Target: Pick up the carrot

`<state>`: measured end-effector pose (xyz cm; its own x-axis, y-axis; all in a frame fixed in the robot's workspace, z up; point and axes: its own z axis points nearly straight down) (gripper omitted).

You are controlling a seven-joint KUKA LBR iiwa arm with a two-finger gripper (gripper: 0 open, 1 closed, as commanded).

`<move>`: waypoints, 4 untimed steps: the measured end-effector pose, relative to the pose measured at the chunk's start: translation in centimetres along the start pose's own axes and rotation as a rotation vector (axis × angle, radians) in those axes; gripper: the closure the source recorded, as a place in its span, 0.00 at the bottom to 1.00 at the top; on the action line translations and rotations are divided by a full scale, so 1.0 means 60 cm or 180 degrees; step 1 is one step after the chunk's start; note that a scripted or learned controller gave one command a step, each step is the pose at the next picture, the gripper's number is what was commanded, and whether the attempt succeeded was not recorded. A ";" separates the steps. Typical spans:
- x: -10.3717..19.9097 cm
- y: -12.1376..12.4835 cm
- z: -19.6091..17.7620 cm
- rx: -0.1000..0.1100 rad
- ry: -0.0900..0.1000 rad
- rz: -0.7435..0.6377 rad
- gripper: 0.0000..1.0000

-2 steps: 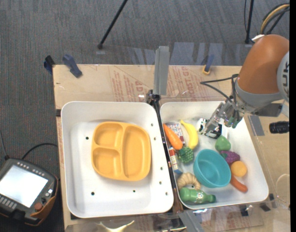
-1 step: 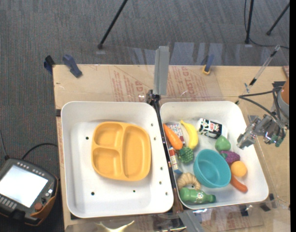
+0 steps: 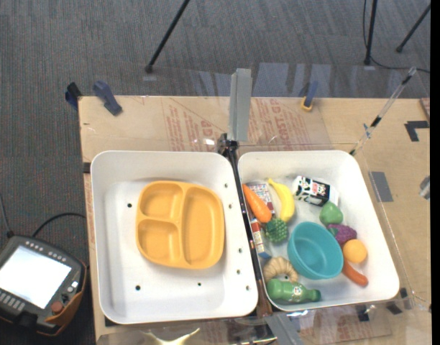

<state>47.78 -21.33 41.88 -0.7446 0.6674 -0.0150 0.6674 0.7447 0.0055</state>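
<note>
Regrettably, whether the gripper was apart or together could not be told. The carrot (image 3: 257, 203) lay slanted in the bin (image 3: 364, 185) on the view's right, close to that bin's left wall. It was touching or just beside the banana (image 3: 282, 198), with a knobbly green toy (image 3: 277, 230) at its lower tip. With neighbours on 2 sides, a grasp across its upper, freer half was judged safest.

In my left white bin (image 3: 112, 185) lies a yellow divided plastic plate (image 3: 180, 223), while my right bin (image 3: 364, 185) holds a teal bowl (image 3: 315, 250), yellow banana (image 3: 282, 198), green bottle (image 3: 292, 290) and small milk carton (image 3: 312, 190).
</note>
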 end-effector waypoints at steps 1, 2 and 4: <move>0.010 0.001 0.291 0.0008 0.0076 -0.1189 1.00; 0.009 0.003 0.301 0.0003 0.0060 -0.1496 1.00; 0.014 0.001 0.353 -0.0003 0.0097 -0.2048 1.00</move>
